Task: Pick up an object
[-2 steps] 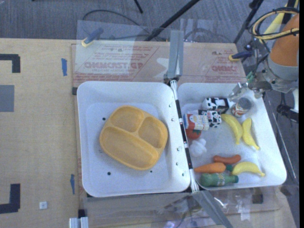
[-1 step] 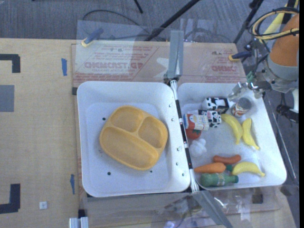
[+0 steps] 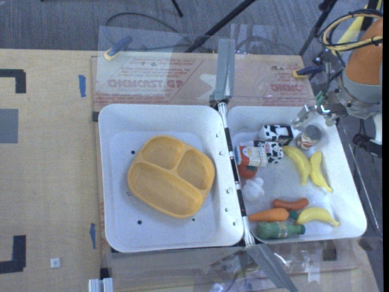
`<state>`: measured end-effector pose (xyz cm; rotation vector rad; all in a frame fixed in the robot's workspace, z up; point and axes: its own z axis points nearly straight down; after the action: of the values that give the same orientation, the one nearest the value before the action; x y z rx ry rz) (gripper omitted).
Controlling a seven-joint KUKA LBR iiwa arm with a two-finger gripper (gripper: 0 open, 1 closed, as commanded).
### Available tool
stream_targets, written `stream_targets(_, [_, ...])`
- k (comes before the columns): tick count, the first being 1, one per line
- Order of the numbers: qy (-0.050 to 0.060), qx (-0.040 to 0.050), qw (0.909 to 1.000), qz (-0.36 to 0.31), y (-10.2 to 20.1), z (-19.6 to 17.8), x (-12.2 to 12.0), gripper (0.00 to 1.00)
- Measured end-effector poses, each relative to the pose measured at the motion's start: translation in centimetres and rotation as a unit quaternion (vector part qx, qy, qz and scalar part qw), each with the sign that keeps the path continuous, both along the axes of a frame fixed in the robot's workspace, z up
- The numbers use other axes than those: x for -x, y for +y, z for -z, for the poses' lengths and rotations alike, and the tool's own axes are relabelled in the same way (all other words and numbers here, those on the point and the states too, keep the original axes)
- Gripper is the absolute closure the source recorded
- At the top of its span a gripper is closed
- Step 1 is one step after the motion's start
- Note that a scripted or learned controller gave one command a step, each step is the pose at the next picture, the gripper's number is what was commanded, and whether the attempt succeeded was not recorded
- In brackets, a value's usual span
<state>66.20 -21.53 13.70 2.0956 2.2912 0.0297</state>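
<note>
My gripper (image 3: 317,113) hangs over the far right corner of the right bin (image 3: 352,187), just above a small round can (image 3: 309,137), and I see nothing held in it. Left of the can lies a black and white cow toy (image 3: 276,142), with a red and white carton (image 3: 249,157) beside it. Two yellow bananas (image 3: 309,166) lie side by side below the can. Along the near edge sit a carrot (image 3: 268,215), a red sausage (image 3: 290,204), a third banana (image 3: 317,215) and a green bottle (image 3: 278,229).
The left bin (image 3: 115,132) holds a yellow divided plate (image 3: 172,175). A small white lump (image 3: 254,189) rests by the ridge between the bins. The grey arm with its orange band (image 3: 364,59) and cables crowd the far right corner.
</note>
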Motion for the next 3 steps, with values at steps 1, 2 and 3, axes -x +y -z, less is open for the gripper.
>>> stream_targets(1, [-0.002,0.0023,0.9998,-0.019,-0.03,0.07,0.3,0.0])
stream_targets(2, [-0.003,0.0022,0.9999,-0.015,0.0,0.06,0.28,0.0])
stream_targets(3, [-0.002,0.0029,0.9997,-0.024,-0.03,0.07,0.34,0.0])
